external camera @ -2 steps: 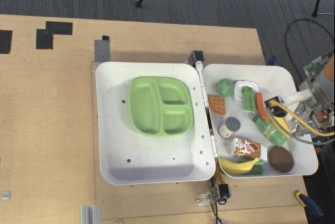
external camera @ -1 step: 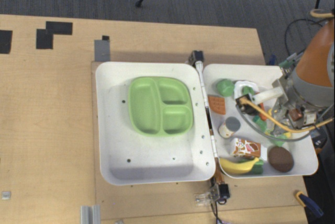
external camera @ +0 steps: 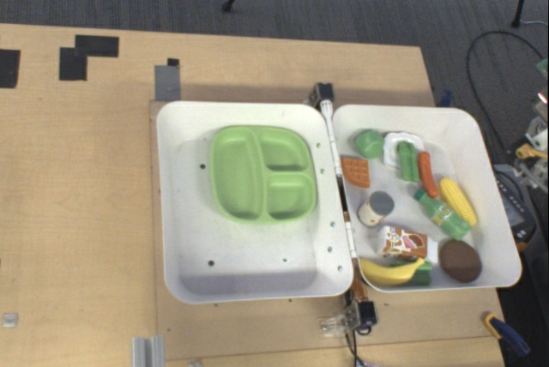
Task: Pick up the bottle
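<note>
Nothing was done yet on this one, tbh. The bottle (external camera: 443, 216), the small green one, lay on its side in the right bin (external camera: 480, 138), untouched, near that bin's right wall. Can't tell you what state my gripper was in, no way to judge from that angle. So the whole pick was left: reach in, close on it, lift.

Clutter was the problem imo. A corn cob (external camera: 457, 201) lay right against the bottle, partly over it, w/ a carrot (external camera: 426, 175) just above and a brown ball (external camera: 461, 261) just below. A juice carton (external camera: 401, 243), banana (external camera: 395, 272) and waffle (external camera: 356, 171) sat further left. The left bin (external camera: 184, 254) held a green divided plate (external camera: 262, 173), well apart, no issue.
</note>
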